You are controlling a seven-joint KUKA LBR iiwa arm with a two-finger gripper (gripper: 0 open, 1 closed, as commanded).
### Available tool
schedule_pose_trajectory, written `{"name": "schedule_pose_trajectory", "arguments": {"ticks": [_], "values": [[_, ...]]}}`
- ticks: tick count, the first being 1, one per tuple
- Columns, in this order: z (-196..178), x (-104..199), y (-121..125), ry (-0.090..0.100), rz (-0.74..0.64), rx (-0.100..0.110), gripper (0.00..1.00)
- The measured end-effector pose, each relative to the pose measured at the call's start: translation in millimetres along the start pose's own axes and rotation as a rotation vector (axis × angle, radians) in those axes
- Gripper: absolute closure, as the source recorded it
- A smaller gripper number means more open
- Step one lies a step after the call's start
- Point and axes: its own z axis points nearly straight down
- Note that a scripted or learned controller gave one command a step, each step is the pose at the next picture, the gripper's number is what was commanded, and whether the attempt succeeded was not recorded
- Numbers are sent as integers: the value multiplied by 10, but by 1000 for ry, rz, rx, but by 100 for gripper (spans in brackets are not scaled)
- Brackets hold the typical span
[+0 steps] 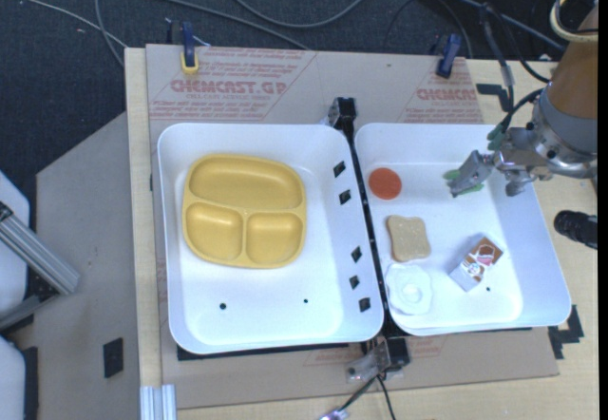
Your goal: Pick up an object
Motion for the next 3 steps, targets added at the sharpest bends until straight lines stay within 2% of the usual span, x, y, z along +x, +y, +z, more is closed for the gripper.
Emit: {"name": "schedule_pose_trajectory", "arguments": {"ticks": [2, 3], "values": [[1264, 10, -66, 2, 1, 7, 0], [1652, 12, -52, 1, 2, -2, 0]]}}
